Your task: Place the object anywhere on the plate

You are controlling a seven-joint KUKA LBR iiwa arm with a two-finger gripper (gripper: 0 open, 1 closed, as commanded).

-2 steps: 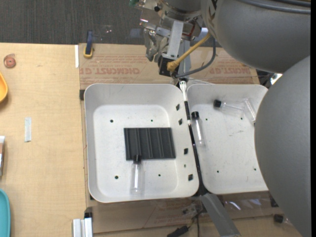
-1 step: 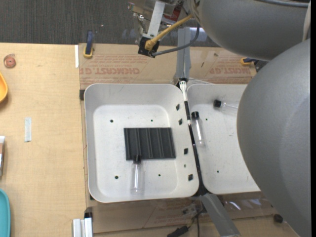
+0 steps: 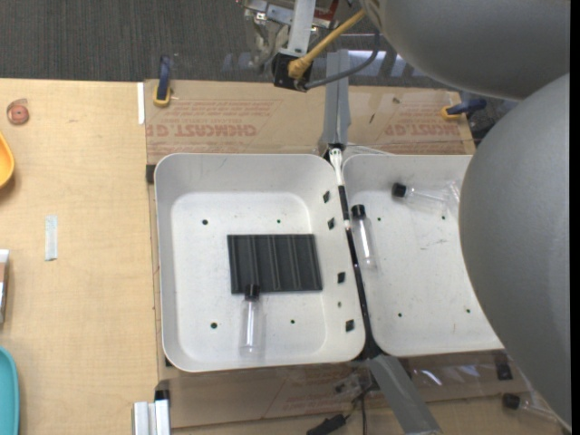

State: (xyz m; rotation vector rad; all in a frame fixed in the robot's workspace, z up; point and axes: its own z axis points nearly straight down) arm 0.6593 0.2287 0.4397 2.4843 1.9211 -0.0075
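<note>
At the top centre of the frame the gripper hung above the bench, well clear of both bins; whether it was wide or narrow could not be told, and nothing showed in its grasp. Below it, in the left bin, a dark ribbed plate lay flat near the middle. A clear tube with a black cap lay with its cap touching the plate's lower edge, its body on the bin floor. Two more capped tubes lay in the right bin, whose right part the grey arm covered.
</note>
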